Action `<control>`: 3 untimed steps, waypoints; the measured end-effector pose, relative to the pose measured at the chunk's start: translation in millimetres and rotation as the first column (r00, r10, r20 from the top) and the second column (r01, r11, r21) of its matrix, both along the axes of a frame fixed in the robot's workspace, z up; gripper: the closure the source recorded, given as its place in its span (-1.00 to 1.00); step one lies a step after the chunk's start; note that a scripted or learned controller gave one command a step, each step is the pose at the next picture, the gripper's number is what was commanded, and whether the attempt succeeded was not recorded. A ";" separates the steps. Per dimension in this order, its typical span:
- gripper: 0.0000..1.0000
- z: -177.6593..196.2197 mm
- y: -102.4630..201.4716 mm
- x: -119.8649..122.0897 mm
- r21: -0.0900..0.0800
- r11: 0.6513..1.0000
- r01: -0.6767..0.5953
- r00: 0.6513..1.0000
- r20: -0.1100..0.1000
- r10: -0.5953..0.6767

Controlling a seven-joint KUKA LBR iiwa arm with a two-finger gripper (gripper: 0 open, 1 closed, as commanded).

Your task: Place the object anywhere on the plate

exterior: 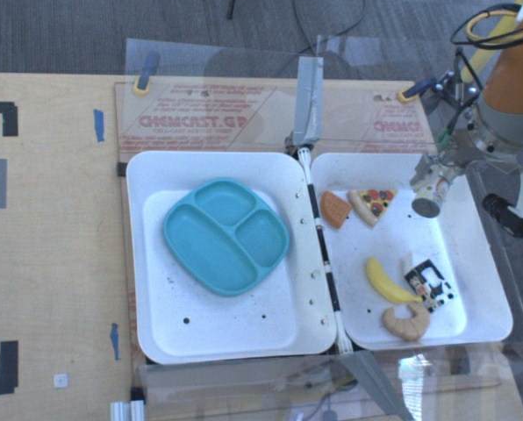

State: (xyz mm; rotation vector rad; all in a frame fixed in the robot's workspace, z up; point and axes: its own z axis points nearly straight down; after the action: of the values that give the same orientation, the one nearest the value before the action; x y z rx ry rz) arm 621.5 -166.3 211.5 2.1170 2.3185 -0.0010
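A teal divided plate (226,235) lies in the left bin (156,305), with nothing on it. The right bin (485,296) holds an orange wedge (335,210), a pizza slice toy (372,204), a yellow banana (388,281), a tan croissant (406,323) and a small black-and-white block (426,283). My gripper (429,193) hangs over the right bin's far right part, to the right of the pizza slice, and I see nothing between its fingers.
A metal divider (318,235) runs between the two bins. A clear acrylic sheet (209,117) with red lettering lies behind them. Cables (485,29) hang by the arm at the upper right.
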 end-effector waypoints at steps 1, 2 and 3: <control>1.00 -27.1 100.8 -24.8 0.002 0.990 0.139 0.990 -0.004 -0.139; 1.00 -26.9 166.3 -0.5 0.001 0.986 0.166 0.986 0.001 -0.166; 1.00 -26.7 244.6 -17.7 0.002 1.000 -0.011 1.000 -0.004 0.011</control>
State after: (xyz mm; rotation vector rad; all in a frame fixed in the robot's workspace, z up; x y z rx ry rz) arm 603.8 78.3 184.8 2.1070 2.3333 -0.0032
